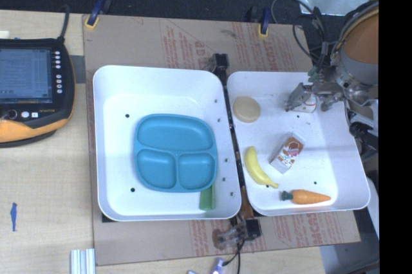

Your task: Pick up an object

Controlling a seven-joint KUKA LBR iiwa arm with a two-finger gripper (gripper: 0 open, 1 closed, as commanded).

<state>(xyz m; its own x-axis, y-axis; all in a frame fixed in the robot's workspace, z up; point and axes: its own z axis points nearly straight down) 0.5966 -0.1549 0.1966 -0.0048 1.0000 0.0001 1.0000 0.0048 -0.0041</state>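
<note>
Claw (301, 101) hangs spread over the right bin (341, 192), holding nothing. Nearest candidate, round beige puck (246, 109): likely light, rigid; grip across its rim.

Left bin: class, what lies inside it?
The left bin holds a blue divided plate and a green item against its near wall. Anything beneath the plate is covered.

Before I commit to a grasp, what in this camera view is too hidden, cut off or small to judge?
- Claw: its tips are too small and cluttered with cables to read.
- Arm: cut off by the right edge.
- Small carton: label too small to read.
- Green item: partly tucked under the blue plate; its shape is unclear.
</note>
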